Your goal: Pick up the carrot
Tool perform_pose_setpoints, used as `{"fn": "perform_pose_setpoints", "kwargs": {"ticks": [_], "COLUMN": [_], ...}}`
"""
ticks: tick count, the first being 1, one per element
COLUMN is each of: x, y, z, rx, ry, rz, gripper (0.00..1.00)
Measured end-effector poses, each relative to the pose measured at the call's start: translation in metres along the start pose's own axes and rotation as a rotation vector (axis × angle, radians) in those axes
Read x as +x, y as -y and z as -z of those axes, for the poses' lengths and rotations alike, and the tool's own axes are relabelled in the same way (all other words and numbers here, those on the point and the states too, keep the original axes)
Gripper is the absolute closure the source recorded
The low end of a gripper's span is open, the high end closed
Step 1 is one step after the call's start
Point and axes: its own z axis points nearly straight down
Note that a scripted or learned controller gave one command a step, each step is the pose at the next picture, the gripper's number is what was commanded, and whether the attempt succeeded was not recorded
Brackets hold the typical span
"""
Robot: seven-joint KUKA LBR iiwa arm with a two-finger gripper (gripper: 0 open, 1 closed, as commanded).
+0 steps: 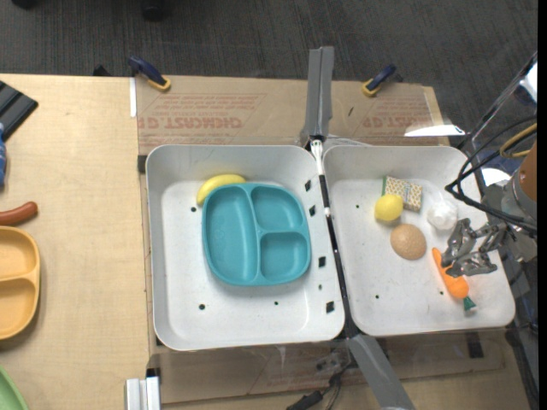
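The carrot [455, 283] is orange with a small green tip and lies on the floor of the right bin [376, 306], near its right wall. My gripper [468, 251] hangs directly over the carrot's upper part and hides some of it. The arm comes in from the right edge of the view.
The right bin also holds a brown egg-shaped object [408, 242], a yellow lemon [388, 207], a patterned sponge block [403, 192] and a white lump [442, 215]. In the left bin [171, 254] a teal divided plate [255, 233] lies beside a banana [219, 183]. Black cables run by the arm.
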Motion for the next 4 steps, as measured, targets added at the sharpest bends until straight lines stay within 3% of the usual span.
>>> {"fn": "perform_pose_setpoints", "kwargs": {"ticks": [1,2,3,4], "x": [-0.04,-0.048,-0.001,-0.046], "y": [-0.058,0.017,0.054,-0.055], "z": [0.045,0.046,0.065,0.016], "rx": [0.001,0.002,0.003,0.0], "ry": [0.003,0.002,0.003,0.0], "rz": [0.037,-0.001,-0.028,-0.049], "gripper": [1.0,1.0,1.0,1.0]}}
